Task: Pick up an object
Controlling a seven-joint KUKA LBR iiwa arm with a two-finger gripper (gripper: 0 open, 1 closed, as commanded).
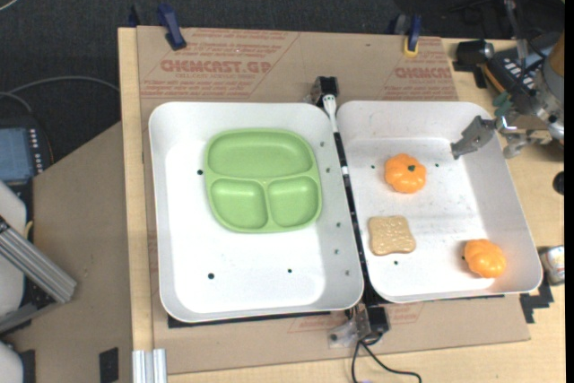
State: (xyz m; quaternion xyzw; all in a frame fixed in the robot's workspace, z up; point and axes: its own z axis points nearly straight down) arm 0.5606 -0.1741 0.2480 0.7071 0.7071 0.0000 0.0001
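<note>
Pumpkin toy point(405, 173) sat just left of and nearer than the end effector point(473, 137), whose grip state I could not tell.

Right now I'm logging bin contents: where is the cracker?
The cracker lies in the right bin, near its left wall and front edge, below the small pumpkin and left of the orange.
</note>
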